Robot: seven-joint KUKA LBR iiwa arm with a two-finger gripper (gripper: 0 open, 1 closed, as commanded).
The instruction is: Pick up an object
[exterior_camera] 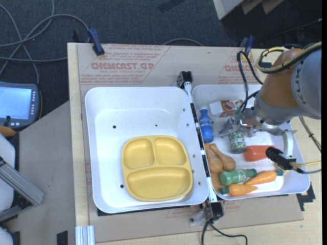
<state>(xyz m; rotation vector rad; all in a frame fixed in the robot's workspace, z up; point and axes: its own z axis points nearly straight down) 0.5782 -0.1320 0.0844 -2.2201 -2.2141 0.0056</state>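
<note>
In the right bin lie several small objects. My gripper hangs low over the bin's middle, just above a speckled green jar that stands upright. Whether it touches the jar is unclear. A blue bottle lies by the bin's left wall. A red piece sits right of the jar. A tan gourd-shaped toy, a green bottle and two orange carrots crowd the near edge. A small printed packet lies at the far side.
The left bin holds a yellow divided plate. The arm's grey and orange wrist leans in over the right bin's far right corner. Cables run across the floor beyond the bench.
</note>
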